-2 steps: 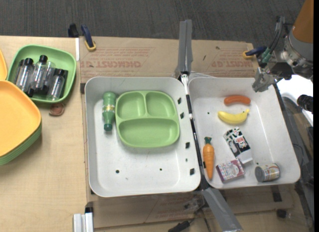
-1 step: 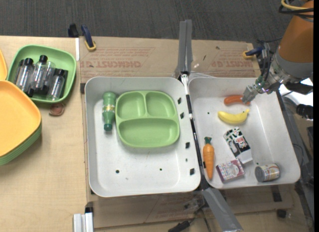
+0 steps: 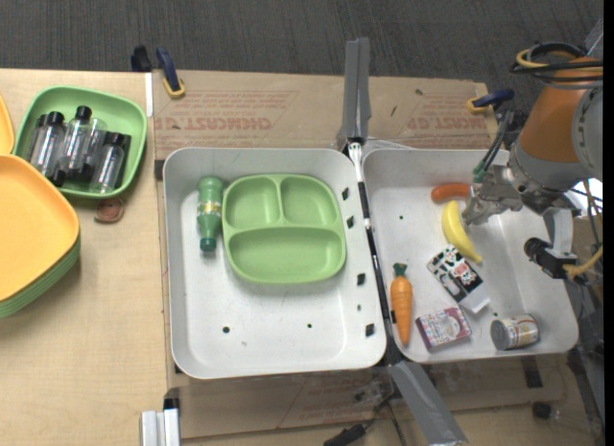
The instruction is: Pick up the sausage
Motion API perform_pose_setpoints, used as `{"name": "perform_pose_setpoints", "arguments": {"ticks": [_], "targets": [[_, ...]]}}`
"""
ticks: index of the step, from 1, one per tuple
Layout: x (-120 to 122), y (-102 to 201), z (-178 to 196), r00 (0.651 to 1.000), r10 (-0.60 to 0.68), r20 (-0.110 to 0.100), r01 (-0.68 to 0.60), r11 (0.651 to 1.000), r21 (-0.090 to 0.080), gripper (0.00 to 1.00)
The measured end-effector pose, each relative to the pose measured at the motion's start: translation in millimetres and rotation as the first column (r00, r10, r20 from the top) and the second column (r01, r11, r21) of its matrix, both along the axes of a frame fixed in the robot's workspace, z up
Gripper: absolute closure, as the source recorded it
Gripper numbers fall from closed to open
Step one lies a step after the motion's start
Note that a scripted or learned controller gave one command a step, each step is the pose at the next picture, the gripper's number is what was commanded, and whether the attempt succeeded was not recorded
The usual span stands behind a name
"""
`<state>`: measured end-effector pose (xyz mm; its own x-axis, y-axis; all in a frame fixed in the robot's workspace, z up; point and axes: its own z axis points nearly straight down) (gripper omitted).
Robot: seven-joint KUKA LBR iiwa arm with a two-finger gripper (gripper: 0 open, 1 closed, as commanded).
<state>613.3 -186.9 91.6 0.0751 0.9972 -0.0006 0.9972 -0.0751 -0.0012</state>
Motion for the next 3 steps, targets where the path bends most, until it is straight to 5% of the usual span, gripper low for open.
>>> {"name": "perform_pose_setpoints", "arguments": {"ticks": [2, 3], "targets": [[-116, -35, 2, 0.883, 0.47, 0.002, -0.47, 0.883, 0.001, 1.0], [-136, -35, 0, 0.983, -0.185, 0.0, 0.185, 0.983, 0.001, 1.0]]}}
